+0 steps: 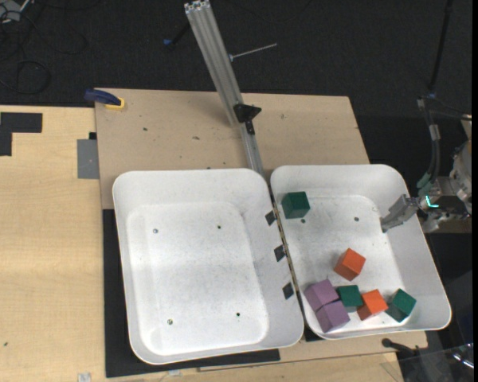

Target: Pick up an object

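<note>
Six blocks (350, 263) below-left of end effector (400, 211)

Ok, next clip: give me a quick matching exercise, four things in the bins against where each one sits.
Things:
1. lone green block
2. lone orange block
3. purple blocks
4. gripper

Places:
A. over the right bin's far right rim
B. near corner of the right bin, by the divider
C. far left part of the right bin
D. middle of the right bin

Pairs: 1-C, 2-D, 3-B, 4-A
</note>
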Robot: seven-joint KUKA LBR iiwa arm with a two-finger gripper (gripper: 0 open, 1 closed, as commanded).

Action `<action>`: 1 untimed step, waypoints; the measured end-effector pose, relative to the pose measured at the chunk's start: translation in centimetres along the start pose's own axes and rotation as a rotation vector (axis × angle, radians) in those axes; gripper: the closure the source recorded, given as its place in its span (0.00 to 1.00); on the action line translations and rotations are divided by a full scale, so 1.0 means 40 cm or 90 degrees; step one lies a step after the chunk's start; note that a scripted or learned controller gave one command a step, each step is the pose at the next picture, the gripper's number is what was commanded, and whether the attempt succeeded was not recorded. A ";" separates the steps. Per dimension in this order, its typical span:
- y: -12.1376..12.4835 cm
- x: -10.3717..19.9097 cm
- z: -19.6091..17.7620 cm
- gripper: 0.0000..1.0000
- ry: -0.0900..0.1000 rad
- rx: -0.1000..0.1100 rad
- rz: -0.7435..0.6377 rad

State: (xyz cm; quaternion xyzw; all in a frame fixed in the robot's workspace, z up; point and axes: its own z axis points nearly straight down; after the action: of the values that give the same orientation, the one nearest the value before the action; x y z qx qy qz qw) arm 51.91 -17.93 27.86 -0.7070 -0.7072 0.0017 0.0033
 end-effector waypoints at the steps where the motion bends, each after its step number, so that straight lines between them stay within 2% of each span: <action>1: 0.001 -0.002 -0.005 0.00 -0.001 -0.003 0.001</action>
State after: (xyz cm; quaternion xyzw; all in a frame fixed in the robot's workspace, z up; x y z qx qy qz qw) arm 51.97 -17.99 28.07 -0.7076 -0.7066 0.0005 0.0012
